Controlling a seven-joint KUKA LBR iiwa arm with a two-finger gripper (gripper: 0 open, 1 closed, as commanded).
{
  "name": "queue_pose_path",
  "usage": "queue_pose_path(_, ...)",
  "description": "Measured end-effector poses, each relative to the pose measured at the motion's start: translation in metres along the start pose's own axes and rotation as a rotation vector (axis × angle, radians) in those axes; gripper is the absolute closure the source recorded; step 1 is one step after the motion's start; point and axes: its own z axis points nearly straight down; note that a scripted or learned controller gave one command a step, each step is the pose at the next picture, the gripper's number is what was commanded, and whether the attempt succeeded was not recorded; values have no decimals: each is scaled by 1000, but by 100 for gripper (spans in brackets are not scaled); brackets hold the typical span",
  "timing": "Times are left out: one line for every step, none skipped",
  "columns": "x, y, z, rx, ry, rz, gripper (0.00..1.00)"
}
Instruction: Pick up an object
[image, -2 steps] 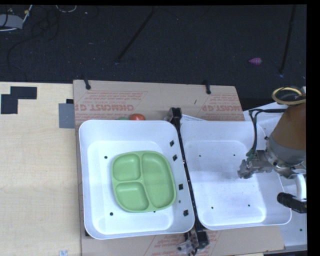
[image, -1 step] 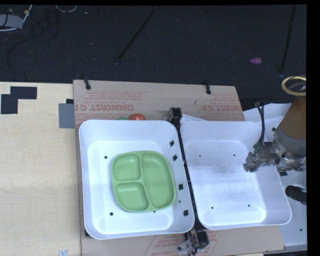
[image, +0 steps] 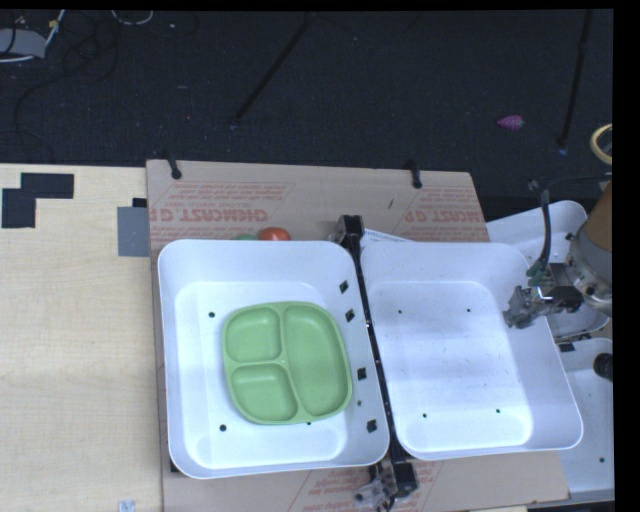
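A light green divided plate (image: 286, 362) with three compartments lies flat in the left white bin (image: 190, 290). The right white bin (image: 545, 420) sits beside it. My gripper (image: 522, 305) hangs over the right rim of the right bin, far from the plate. Its metal fingers are small and dark against the bin wall, and I see nothing between them.
A small red-orange object (image: 273, 235) with a bit of green beside it lies on the cardboard just behind the left bin's far rim. A black divider (image: 365, 340) runs between the bins. Cables trail across the dark floor at the back.
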Motion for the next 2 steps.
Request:
queue_pose_path(54, 11, 10, 5, 3, -3, 100)
queue_pose_path(116, 25, 7, 4, 4, -5, 100)
